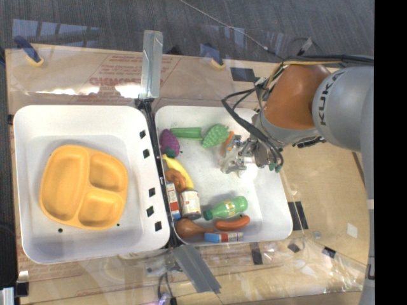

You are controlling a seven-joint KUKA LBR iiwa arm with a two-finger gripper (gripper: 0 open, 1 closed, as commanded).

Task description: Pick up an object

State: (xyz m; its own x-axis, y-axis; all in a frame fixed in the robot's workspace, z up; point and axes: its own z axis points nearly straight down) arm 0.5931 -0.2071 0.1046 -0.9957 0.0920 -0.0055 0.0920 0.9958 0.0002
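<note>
Camera view: hand [236,162], grip state unreadable, hovers near green bottle [226,209] lying lengthwise, cap pointing left.

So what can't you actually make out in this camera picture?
- End effector: blurred; open or shut, and whether it holds anything, can't be told.
- Small can: label too small to read.
- Brown item at the right bin's front corner: partly hidden by neighbouring toys.
- Arm: cut off by the right edge.

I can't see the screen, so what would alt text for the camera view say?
Seen from above, a grey robot arm reaches from the right, its gripper low over the right white bin, which holds toy food: a banana, a green bottle, a small can. The left bin holds a yellow divided tray.
</note>
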